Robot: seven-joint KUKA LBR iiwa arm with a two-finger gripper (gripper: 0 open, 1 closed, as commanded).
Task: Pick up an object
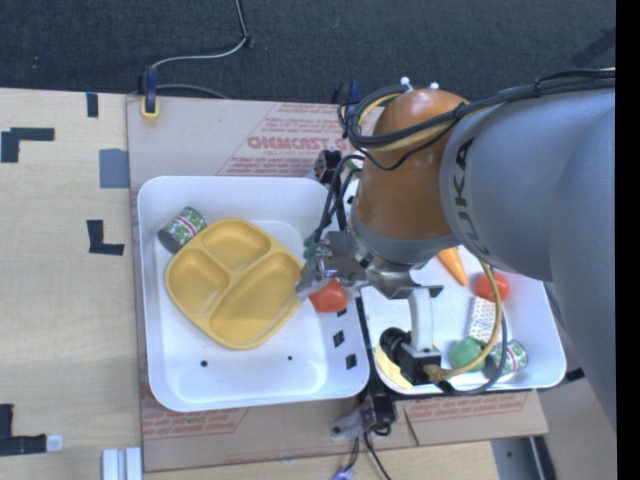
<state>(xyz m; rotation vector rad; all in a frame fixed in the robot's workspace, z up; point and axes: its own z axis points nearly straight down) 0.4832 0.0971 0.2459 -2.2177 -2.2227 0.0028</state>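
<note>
1. The grey arm bears the white letters "KUKA" on its side; red print on the cardboard sheet under the bins reads "CHEMCAST".
2. Two white bins: the left bin and the right bin.
3. One yellow divided plate lies in the left bin; it is the landmark here.
4. The gripper sits at the plate's right edge. Whether its fingers are apart or together cannot be told.
5. One small red object lies just below the gripper, beside the plate's right rim.
6. One green-labelled can touches the plate's upper-left rim; its label is illegible.
7. Well right of the plate: one carrot, one red ball, one green ball.
</note>
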